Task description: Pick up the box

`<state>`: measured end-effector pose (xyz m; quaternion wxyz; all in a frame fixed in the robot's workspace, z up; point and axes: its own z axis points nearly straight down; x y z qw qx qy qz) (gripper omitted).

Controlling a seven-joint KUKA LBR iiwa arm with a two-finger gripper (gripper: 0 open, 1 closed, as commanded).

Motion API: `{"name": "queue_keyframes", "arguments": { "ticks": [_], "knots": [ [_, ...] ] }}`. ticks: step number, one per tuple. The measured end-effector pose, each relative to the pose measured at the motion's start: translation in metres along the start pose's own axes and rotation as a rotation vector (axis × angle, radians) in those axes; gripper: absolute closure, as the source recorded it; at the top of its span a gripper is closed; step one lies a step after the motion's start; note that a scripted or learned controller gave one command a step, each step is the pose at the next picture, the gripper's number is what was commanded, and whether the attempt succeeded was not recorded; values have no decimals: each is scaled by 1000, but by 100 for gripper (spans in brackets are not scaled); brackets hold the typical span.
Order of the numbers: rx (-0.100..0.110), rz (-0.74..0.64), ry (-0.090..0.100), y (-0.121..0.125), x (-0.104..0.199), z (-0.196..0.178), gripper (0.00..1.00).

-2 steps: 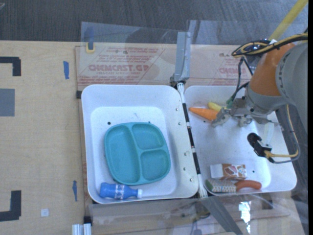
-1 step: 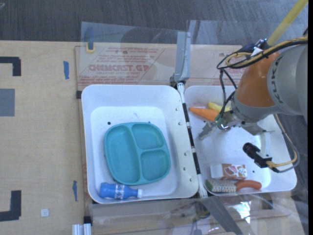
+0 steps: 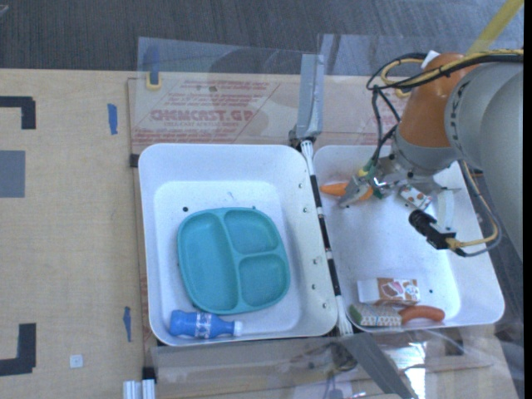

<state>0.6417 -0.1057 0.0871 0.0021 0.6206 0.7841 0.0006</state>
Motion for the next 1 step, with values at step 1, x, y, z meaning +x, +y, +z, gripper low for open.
{"name": "queue_keyframes", "arguments": {
  "ticks": [1],
  "knots": [
    [31,-92,15,7,-51,-24,0]
  ]
}}
